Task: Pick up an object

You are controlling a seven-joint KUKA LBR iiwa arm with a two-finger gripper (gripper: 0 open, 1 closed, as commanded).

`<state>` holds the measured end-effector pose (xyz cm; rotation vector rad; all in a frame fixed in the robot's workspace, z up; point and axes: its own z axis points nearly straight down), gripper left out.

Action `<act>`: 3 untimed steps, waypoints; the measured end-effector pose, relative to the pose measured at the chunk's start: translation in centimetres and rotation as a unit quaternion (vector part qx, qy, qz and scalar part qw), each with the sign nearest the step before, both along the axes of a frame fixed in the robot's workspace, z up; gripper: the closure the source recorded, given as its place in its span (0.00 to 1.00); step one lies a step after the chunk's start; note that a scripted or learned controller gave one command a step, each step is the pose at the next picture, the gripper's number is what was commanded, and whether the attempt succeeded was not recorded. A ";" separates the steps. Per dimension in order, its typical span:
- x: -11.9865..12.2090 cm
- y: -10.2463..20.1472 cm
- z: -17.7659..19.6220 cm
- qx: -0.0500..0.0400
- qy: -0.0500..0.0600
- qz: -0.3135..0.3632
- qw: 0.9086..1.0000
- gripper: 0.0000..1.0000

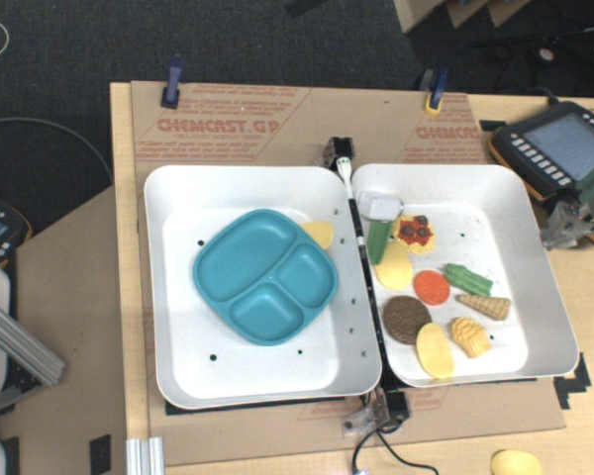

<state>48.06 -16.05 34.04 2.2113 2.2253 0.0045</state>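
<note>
Gripper state cannot be told; nothing is being lifted yet. Toy foods point(432, 287) are lying untouched in the right bin point(495, 226), at three o'clock from the teal tray point(265, 275).

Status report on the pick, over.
Toy food clustered in the right bin, none lifted. Blue tray in the left bin, a yellow piece tucked at its edge. Pieces crowd each other.

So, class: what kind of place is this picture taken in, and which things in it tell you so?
Probably a robotics lab or test bench. Two white bins sit on a cardboard sheet held by clamps, toy food fills one, and a handheld control pendant lies alongside.
</note>
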 end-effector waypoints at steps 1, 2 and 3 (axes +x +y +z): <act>-0.1 3.6 -0.2 0.001 0.003 -0.001 1.000 1.00; 0.3 12.9 -4.3 0.003 0.005 0.002 1.000 1.00; -0.1 17.2 -5.3 0.002 0.004 0.000 1.000 1.00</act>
